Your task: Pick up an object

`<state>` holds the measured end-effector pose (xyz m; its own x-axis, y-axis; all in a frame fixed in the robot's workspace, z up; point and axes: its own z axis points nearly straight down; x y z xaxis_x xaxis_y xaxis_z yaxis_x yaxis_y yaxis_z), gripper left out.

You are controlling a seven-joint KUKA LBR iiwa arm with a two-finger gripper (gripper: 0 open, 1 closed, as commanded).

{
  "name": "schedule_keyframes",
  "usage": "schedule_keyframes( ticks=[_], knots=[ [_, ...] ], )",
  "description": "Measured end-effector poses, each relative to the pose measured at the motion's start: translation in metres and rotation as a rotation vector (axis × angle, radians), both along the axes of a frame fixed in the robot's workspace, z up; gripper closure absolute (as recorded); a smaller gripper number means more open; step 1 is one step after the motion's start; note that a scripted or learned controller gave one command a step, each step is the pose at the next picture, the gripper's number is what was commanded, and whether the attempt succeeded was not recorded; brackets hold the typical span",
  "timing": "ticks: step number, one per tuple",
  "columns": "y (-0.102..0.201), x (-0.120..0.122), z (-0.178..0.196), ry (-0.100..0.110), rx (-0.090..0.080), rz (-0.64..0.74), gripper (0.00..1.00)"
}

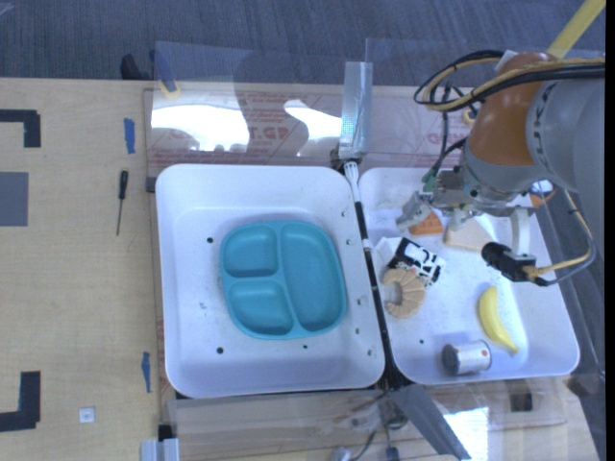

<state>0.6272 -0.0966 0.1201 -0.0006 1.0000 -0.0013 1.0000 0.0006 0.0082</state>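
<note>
1. Gripper [444, 203] is low in the right bin [562, 358]; its grip cannot be judged.
2. Orange piece [428, 225] lies just beneath; a closing gripper may nudge it away.

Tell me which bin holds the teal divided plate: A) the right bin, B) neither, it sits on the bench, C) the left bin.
C: the teal divided plate lies in the left bin, while the banana and the metal can lie in the right bin.
</note>
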Motion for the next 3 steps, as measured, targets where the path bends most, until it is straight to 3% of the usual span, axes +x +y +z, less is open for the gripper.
schedule_keyframes(
  ticks=[1, 2, 3],
  knots=[
    [0.0, 0.001, 0.011, -0.005, -0.001, 0.001, 1.0],
    [0.0, 0.001, 0.01, -0.003, 0.0, 0.0, 0.0],
    [-0.007, 0.031, -0.033, 0.001, 0.001, 0.002, 0.0]
  ],
)
